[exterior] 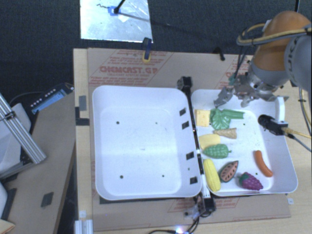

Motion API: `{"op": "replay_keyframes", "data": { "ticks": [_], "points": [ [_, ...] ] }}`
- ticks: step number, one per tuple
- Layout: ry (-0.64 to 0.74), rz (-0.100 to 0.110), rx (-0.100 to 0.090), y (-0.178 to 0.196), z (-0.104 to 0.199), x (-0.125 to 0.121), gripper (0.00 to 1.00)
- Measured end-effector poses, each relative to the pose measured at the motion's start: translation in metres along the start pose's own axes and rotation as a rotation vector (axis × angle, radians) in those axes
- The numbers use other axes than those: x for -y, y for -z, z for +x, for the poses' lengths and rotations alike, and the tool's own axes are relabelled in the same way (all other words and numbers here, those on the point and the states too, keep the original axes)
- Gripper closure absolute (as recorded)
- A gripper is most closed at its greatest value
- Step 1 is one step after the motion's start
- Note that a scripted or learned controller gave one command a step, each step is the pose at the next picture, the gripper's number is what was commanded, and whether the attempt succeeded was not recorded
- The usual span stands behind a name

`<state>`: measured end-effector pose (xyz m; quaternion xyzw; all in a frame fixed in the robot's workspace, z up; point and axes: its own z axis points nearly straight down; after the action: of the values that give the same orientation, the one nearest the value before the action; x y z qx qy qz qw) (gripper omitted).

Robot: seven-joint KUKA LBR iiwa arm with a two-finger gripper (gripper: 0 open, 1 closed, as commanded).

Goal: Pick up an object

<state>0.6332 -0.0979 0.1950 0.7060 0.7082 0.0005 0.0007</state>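
Gripper hovers over right bin far edge, fingers spread, nothing between them. Closest target: green leafy toy just below it. Judgement: drop straight down, centre on leaf, close across narrow part. Count: one cheese wedge, one corn cob, one sausage, one grape bunch. Left bin beside.

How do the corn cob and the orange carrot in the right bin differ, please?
The corn cob is yellow; the orange carrot is orange. The corn cob lies against the bin's left wall, the carrot near the right side. The corn looks thicker. Both are elongated toy foods lying flat in the right bin.
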Motion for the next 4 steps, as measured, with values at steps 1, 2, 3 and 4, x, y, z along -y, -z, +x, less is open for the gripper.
{"op": "replay_keyframes", "data": {
  "ticks": [1,2,3,4],
  "points": [
    [0.008,0.001,-0.003,0.009,0.077,0.010,0.00],
    [0.007,-0.006,-0.003,0.051,0.133,-0.018,0.00],
    [0.008,-0.004,-0.004,0.062,0.200,-0.037,0.00],
    [0.010,0.000,-0.004,0.045,0.292,-0.035,0.00]
  ]
}}
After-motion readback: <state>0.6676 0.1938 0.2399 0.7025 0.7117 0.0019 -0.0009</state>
